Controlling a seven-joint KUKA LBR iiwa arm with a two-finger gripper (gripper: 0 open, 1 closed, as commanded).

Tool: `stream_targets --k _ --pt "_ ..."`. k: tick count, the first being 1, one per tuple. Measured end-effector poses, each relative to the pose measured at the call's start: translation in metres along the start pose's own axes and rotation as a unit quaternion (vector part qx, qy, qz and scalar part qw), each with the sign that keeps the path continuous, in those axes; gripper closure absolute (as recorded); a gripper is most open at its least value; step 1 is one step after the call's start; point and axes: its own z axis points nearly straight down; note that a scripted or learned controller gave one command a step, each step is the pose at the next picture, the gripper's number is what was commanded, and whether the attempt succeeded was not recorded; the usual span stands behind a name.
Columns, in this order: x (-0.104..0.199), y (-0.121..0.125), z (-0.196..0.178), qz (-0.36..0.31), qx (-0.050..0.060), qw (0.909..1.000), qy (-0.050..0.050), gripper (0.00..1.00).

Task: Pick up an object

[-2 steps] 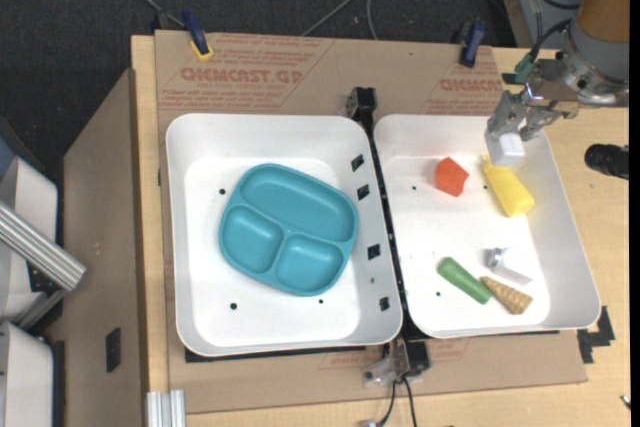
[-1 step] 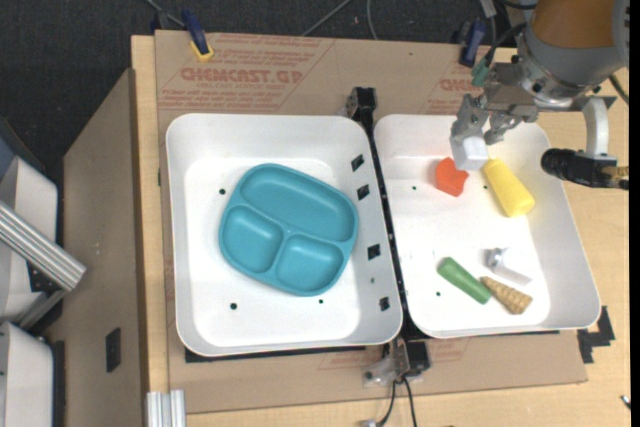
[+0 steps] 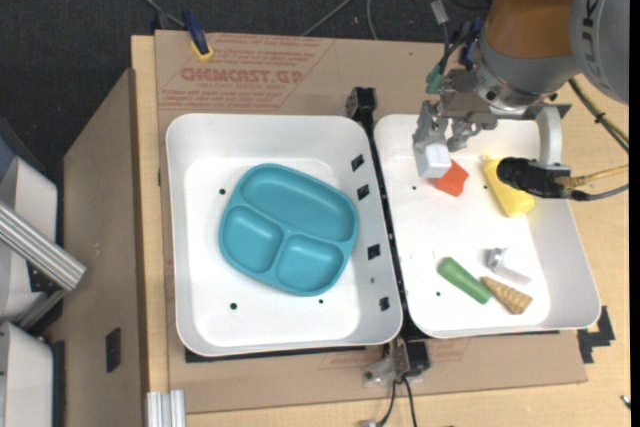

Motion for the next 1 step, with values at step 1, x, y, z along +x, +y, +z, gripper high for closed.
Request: stream_targets --k 1 --pt "0.0527 -0.0107 0.0203 0.0 0.001 1.0 0.0 1.0"
